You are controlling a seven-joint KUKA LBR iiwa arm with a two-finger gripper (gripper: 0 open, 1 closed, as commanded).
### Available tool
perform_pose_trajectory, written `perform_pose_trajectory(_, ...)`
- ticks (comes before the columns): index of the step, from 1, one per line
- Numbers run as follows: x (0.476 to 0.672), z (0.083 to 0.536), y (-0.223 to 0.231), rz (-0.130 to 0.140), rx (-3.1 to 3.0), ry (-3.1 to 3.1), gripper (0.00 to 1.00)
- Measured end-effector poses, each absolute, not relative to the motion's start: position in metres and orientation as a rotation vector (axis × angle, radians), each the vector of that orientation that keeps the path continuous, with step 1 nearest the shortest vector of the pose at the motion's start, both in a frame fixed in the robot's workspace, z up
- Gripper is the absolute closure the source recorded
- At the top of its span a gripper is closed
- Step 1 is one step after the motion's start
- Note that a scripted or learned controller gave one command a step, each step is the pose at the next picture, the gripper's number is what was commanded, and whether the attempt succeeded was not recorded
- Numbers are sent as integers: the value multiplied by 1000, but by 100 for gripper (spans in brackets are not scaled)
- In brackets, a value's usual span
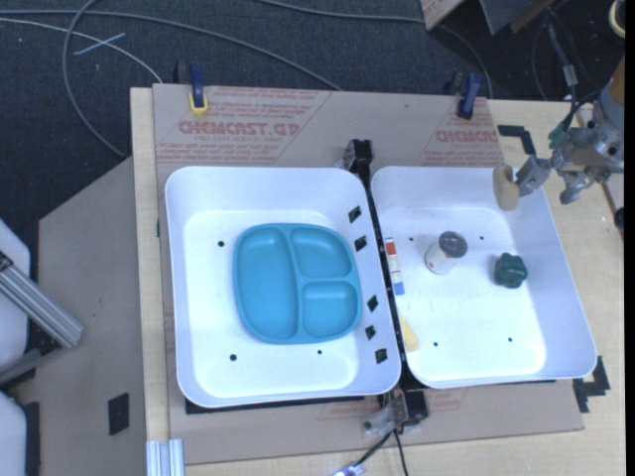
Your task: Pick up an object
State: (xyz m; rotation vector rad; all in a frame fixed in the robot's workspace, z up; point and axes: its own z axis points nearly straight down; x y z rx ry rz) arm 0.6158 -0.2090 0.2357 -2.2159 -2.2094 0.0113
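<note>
The gripper (554, 179) hung over the far right corner of the right bin (556, 350), its two fingers looking spread with nothing between them, and a pale beige piece (507, 188) sat just outside its left finger at the bin's rim. The nearest likely pick, a dark green lump (511, 270), lay on the bin floor below the gripper in the view and a little left of it, rounded with no clear long axis. A small grey can (445, 250) stood further left.
</note>
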Motion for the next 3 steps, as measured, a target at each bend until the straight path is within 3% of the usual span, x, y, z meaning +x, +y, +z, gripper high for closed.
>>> perform_pose_trajectory(1,619,244,-208,0,-2220,-2222,0)
perform_pose_trajectory(3,606,124,-212,5,-2216,-2216,0)
